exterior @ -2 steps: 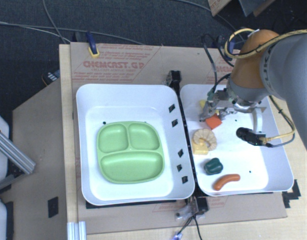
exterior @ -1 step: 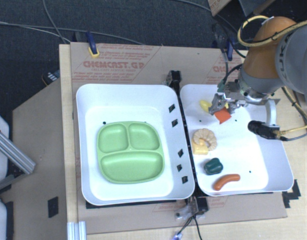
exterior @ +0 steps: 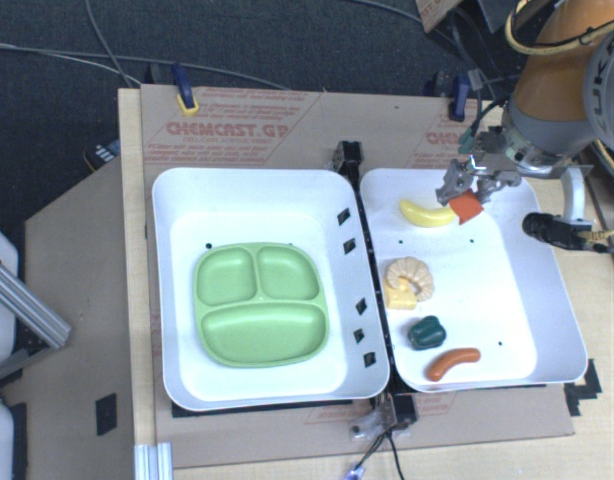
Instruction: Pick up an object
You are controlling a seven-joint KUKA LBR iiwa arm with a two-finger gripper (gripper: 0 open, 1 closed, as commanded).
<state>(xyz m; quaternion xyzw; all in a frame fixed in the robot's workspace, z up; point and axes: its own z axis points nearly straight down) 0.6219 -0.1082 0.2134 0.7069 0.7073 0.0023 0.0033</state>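
My gripper hangs over the far part of the right bin, reaching in from the right. A small orange-red block sits between its fingertips, and the gripper is shut on it. Just left of the block lies a yellow banana, touching or nearly touching it. Further forward in the same bin are a pale croissant-like pastry, a dark green pepper and an orange-red sausage.
The left bin holds a green divided plate. A black divider with clips separates the bins. The arm's grey and orange body looms at the back right, with a black fitting at the right bin's edge.
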